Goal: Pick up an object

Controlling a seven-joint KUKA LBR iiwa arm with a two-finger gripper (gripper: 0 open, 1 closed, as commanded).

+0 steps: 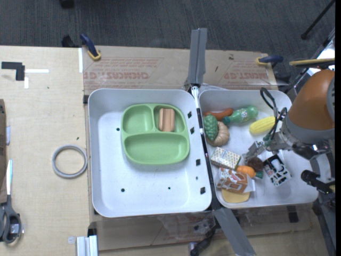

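In the right bin (298, 193), down among the toy food, is where the gripper (254, 154) sits, low near the bin floor with the arm (314, 108) reaching in from the right side. From this overhead camera I honestly can't tell how the pincer is set; it's dark, small and tangled up with the clutter around it, so no call on that.

What's around it: an orange piece (245, 170) just below-left of the tip, a patterned box (225, 158) to its left, a second snack packet (234, 182) lying partly over a yellow disc (235, 197), and a black-and-white block (276, 170) just to the right. Further up the bin there's a corn cob (262, 125), a green bottle (241, 114), a carrot (219, 113) and a green-and-tan veggie lump (214, 130).

The left bin (106, 185) holds a green tray (154, 135) with a hot dog (167, 119) in its top right compartment. Outside the bins, a tape ring (69, 160) and scissors (9, 217) lie on the bench.

Progress-wise, I'd say the pick isn't done. Everything looks like it's resting on the bin floor and nothing is visibly lifted. Most likely target is the orange piece or something right next to it, but which one I can't say. What's left is basically the whole payoff: get a solid pinch and raise it clear.
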